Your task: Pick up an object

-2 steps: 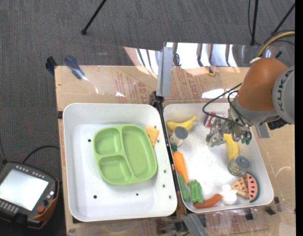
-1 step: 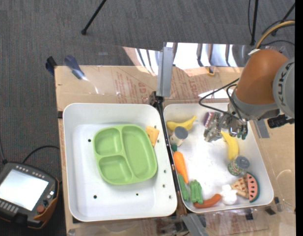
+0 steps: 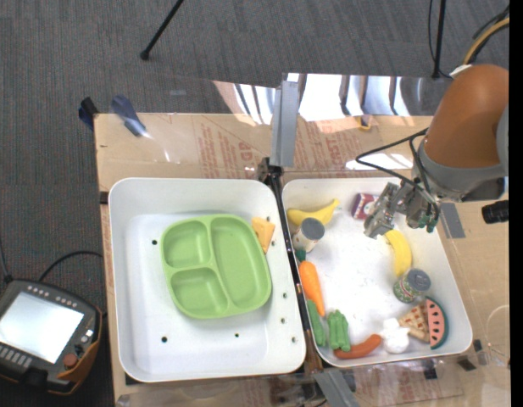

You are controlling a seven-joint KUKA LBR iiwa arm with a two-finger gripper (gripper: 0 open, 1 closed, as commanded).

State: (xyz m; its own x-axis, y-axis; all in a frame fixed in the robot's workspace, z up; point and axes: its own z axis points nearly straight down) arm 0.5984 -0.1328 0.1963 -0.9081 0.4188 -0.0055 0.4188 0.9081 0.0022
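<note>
At left, a white bin [image 3: 125, 227] holds a green divided plate [image 3: 215, 265], a yellow wedge [image 3: 264, 230] touching its right rim. Right bin [image 3: 461, 312]: banana [image 3: 315, 213], can [image 3: 310, 233], carrot [image 3: 310, 285], green pods [image 3: 331, 329], sausage [image 3: 358, 348], second banana [image 3: 400, 252], second can [image 3: 411, 286], waffle [image 3: 414, 322], watermelon slice [image 3: 436, 321]. Gripper [image 3: 390, 216] hovers over the upper part beside the second banana; fingers look empty, open or closed cannot tell.
</note>
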